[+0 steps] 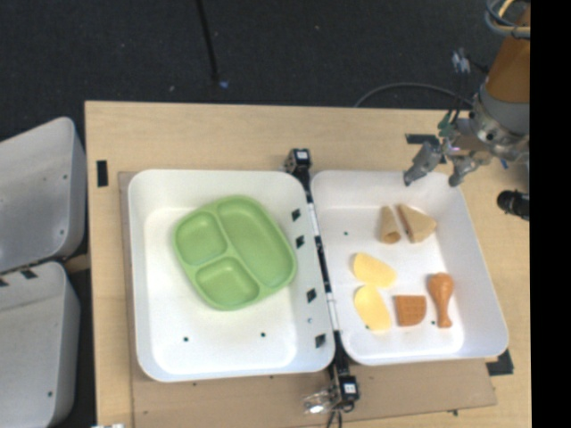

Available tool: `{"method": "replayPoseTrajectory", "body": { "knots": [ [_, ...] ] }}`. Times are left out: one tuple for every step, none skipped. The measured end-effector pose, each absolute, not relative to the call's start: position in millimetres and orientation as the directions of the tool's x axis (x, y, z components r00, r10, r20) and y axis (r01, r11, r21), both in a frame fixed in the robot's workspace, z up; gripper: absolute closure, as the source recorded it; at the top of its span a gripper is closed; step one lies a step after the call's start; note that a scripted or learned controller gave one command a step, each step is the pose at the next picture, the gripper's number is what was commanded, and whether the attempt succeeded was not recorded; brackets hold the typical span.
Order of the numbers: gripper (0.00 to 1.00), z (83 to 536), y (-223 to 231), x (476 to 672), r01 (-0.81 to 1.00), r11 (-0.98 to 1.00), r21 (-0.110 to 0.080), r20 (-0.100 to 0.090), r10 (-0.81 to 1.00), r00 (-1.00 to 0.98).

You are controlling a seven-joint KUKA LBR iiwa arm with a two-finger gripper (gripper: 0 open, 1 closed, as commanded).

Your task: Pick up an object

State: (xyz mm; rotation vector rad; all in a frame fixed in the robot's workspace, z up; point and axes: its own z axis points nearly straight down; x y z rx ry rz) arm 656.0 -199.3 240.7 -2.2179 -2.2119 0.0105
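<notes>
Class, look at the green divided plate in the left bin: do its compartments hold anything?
Empty. All three compartments of the green divided plastic plate show bare green; the food pieces lie in the right white bin.

Both white bins, the left one (152, 346) and the right one (477, 328), look like smooth, faintly glossy plastic, set on a bench (223, 123) of pale, matt wood-like board. The green divided tray (234, 252) in the left bin seems smooth matt plastic, and the yellow and tan food pieces (372, 269) in the right bin look like dull moulded plastic. The gripper (440, 166) near the right bin's far edge shows grey metal.
</notes>
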Motion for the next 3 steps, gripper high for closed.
{"method": "replayPoseTrajectory", "body": {
  "knots": [
    [0.0, 249.0, -198.9, 658.5, 1.0, 0.001, 0.001, -0.002, 1.0, -0.001],
    [0.0, 187.6, -202.9, 652.9, 1.0, 0.0, -0.004, -0.002, 1.0, 0.0],
    [0.0, 137.9, -195.9, 657.7, 1.0, 0.003, -0.003, -0.002, 1.0, -0.003]
  ]
}}
